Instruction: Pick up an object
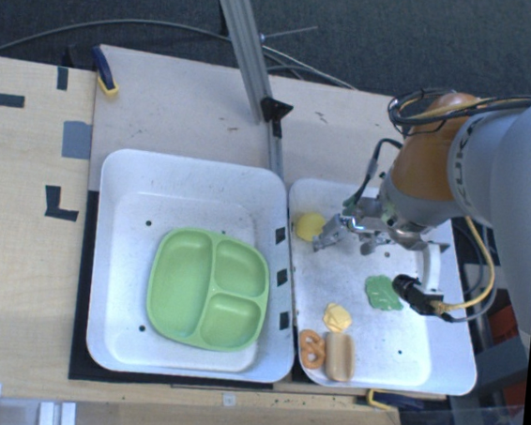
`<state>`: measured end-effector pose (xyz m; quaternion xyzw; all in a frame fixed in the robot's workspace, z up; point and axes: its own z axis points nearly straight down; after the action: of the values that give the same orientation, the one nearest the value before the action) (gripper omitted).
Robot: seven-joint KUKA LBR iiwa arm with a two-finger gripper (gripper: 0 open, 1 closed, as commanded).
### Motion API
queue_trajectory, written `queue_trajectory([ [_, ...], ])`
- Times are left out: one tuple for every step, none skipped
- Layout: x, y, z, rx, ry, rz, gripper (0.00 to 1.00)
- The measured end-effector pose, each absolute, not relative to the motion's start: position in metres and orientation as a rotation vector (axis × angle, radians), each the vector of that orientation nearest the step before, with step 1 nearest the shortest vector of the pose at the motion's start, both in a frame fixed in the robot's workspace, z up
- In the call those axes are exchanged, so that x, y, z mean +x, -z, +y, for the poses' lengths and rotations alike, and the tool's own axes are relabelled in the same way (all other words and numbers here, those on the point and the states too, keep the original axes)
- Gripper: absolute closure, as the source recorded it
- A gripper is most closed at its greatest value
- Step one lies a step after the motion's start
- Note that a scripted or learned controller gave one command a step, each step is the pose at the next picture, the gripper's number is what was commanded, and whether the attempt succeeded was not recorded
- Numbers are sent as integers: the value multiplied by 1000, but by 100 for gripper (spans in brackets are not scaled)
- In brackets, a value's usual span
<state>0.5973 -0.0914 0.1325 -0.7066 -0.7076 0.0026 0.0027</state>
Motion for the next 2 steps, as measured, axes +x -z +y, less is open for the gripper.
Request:
queue_trajectory([
  [599,-146,-91,-2216,-3,-2223,100],
  [595,-194,-82,-2220,4,-2226,100],
])
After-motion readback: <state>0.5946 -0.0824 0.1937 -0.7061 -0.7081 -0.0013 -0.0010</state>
